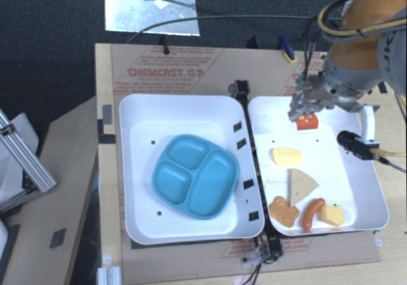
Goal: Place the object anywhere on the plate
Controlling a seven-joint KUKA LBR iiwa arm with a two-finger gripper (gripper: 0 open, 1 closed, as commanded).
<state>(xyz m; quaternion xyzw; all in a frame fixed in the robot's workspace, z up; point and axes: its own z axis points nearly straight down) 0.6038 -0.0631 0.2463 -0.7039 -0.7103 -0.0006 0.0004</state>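
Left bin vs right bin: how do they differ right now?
The left bin holds one thing, a blue divided plate; the right bin holds several small food pieces, among them a sausage and a tan wedge. The gripper hangs over the right bin's far end, at an orange-red piece; nothing hangs over the left bin. Both are shallow and white.

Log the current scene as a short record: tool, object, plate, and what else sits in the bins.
tool: over the right bin's far end
object: small orange-red block right under the tool; grip not confirmable
plate: blue divided plate in the left bin, nothing on it
right bin items: yellow piece, tan wedge, orange lump, sausage, pale yellow chunk
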